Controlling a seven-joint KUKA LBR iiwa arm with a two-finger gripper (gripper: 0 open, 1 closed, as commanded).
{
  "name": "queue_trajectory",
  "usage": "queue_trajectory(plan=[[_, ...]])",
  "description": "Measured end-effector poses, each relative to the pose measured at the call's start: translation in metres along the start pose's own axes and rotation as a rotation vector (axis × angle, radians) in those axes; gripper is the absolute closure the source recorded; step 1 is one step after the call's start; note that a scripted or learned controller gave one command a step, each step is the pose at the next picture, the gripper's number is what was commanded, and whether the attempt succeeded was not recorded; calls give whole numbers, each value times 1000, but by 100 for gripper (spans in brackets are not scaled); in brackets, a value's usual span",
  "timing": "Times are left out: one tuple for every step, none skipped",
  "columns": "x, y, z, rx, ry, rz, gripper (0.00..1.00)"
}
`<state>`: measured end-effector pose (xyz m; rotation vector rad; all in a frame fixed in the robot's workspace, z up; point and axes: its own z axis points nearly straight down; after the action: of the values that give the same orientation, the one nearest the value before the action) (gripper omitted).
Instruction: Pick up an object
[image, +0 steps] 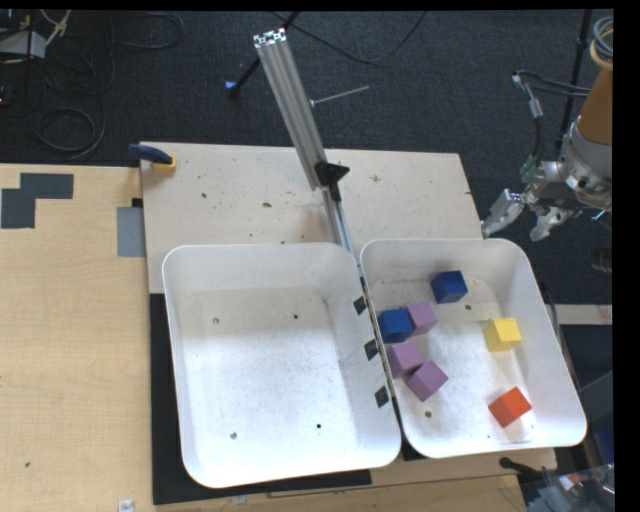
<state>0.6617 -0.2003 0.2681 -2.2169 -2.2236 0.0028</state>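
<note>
Blocks lay loose in right bin (545, 300): blue block (449, 286), yellow block (502, 333), orange block (511, 407). Gripper (527, 211) hovered beyond bin's far corner, fingers spread wide, nothing held, likely staged for descent.

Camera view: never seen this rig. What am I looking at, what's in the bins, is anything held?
This is one fixed camera above a bench, looking down at a slant. The machine at the right edge is a robot arm; its hand hangs outside the bins, past the far right corner of the right bin, with nothing between its fingers. Two shallow white bins sit side by side. The right bin holds seven small cubes: two blue cubes, three purple cubes, a yellow cube and an orange-red cube. The left bin shows only small dark specks. A slanted metal rail rises behind the bins. The job is to pick up an object; none is lifted yet.
</note>
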Motion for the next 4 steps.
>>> queue_trajectory(plan=[[0, 0, 0, 1, 0, -2, 0], [8, 0, 62, 6, 2, -2, 0], [11, -11, 120, 6, 2, 2, 0], [12, -11, 173, 2, 2, 4, 0]])
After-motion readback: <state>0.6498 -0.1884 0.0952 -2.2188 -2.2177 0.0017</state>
